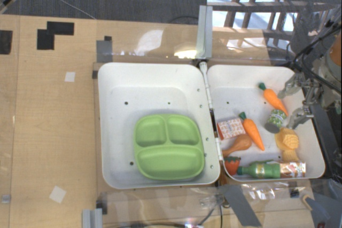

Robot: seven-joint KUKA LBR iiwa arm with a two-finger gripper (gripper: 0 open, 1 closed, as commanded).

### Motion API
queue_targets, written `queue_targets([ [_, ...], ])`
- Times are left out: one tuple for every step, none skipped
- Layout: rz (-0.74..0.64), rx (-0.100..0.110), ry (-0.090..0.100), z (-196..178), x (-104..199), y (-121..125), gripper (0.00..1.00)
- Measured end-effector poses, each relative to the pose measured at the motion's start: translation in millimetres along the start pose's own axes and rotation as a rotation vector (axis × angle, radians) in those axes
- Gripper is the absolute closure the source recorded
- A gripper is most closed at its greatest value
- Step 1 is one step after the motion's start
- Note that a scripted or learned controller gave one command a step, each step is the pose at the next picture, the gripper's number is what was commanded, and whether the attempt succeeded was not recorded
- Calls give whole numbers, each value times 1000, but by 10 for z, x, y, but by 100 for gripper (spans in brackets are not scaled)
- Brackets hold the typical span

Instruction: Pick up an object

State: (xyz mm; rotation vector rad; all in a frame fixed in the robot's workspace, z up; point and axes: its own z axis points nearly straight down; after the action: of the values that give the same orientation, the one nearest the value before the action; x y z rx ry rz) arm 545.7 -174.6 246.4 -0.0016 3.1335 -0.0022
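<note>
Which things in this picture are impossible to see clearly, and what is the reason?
- Grey two-finger gripper, camera view: too small against the clutter to judge its opening.
- Small grey-green can: label too small to read.
- Red toy in the right white bin: partly hidden behind the green bottle.

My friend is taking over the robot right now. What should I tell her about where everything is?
Gripper: open, at the right bin's right side, holding nothing.
Right bin: one carrot and a small green can just left of the gripper; a second carrot, a small printed box, a drumstick, a green bottle lying along the front wall, and a yellow toy food.
Left bin: a green divided plate.
Done: nothing lifted.
Left: close on one item, probably the carrot or can nearby, and lift it.
</note>
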Motion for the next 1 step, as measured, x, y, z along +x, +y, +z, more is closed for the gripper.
queue_targets([
  [62,1,-3,1483,-191,-145,0],
])
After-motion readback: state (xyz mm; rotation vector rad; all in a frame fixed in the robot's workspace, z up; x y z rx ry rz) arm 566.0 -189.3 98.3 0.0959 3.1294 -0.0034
